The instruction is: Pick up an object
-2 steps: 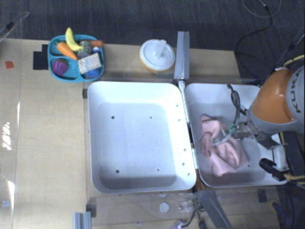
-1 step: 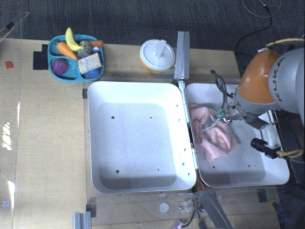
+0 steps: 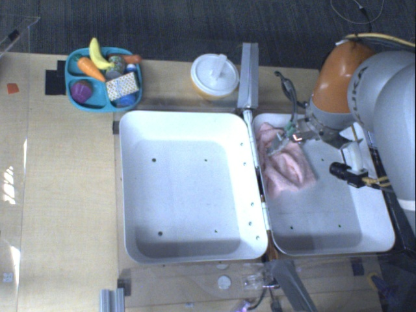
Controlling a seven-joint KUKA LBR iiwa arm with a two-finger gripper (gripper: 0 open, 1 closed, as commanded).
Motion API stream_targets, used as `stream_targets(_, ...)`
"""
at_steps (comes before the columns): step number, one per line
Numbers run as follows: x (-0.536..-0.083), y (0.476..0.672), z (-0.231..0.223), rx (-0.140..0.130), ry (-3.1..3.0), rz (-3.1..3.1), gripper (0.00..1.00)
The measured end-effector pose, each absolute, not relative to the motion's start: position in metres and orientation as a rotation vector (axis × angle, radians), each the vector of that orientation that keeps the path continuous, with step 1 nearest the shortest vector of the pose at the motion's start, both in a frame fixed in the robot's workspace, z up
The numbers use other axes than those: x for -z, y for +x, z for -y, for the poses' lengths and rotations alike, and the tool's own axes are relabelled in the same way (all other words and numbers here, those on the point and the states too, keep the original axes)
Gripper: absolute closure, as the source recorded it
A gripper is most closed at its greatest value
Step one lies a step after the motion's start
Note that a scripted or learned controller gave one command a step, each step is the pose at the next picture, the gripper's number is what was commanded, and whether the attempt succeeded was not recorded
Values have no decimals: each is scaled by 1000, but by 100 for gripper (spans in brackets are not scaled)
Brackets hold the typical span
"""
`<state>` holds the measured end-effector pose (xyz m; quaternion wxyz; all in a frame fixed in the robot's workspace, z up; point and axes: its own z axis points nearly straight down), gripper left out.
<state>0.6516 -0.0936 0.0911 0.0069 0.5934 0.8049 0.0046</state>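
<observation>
End effector (image 3: 286, 137), grip state I cannot tell, sits on the pink cloth (image 3: 285, 164); pinch a raised fold, lift straight.

Gripper (image 3: 284, 142) low over pink cloth (image 3: 286, 164) in right bin (image 3: 338, 239), perhaps touching its top.

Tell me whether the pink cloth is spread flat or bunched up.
Bunched up: the pink cloth lies in rumpled folds against the right bin's left wall.

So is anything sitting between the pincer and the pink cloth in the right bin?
Nothing visible does. The pincer is right over the pink cloth, at its upper edge in the right bin.
</observation>
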Motion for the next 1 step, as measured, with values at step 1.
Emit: stream_targets(1, -174, 671, 135, -8, 1950, -2451, 0)
